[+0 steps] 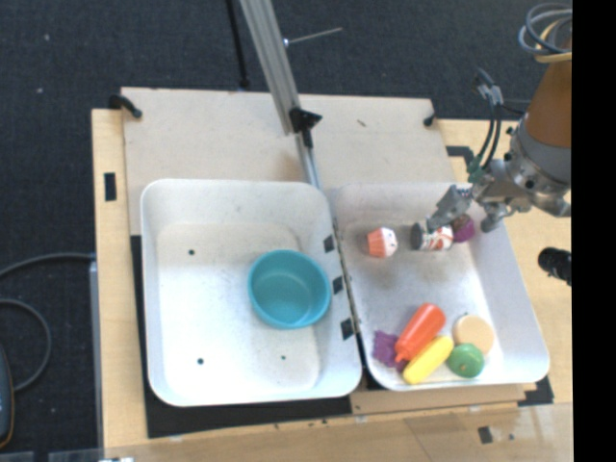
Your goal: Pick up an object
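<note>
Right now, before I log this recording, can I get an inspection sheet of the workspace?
Surface: wooden bench bearing two white bins, left bin and right bin.
Job's things: orange-white toy, red-white toy, purple piece; carrot, yellow piece, green piece, tan disc, purple toy in the right bin's near corner.
Clutter: teal bowl in left bin.
Grippers: gripper low over the red-white toy; grasp unclear.
Cables: cable loops above the arm.
Surroundings: dark carpet, metal rail.
</note>
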Robot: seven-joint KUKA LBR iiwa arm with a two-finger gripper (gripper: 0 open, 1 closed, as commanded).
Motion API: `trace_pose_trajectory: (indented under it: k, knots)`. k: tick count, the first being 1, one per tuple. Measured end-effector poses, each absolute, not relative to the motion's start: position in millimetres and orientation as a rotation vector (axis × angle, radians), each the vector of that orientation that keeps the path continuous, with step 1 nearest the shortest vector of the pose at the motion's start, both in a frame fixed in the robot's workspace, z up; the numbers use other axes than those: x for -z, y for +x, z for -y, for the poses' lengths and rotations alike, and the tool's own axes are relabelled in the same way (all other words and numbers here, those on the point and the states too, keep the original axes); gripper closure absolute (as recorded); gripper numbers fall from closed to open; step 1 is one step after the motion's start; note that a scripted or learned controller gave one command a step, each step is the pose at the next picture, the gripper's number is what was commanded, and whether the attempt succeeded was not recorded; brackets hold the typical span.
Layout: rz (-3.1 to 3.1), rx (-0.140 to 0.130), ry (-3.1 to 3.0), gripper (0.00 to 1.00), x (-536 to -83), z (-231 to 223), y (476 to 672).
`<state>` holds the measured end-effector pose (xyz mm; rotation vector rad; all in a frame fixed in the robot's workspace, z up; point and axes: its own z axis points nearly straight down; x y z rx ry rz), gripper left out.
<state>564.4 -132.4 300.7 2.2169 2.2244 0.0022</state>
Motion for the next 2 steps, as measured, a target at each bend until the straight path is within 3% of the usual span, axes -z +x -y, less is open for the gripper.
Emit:
trace_pose_trajectory:
  k: [1, 2]
  knots:
    - [-2.223, -0.003, 2.218, 0.0, -300.8, 132.4, 564.5]
    - [-2.221, 0.007, 2.223, 0.0, -245.2, 137.9, 572.9]
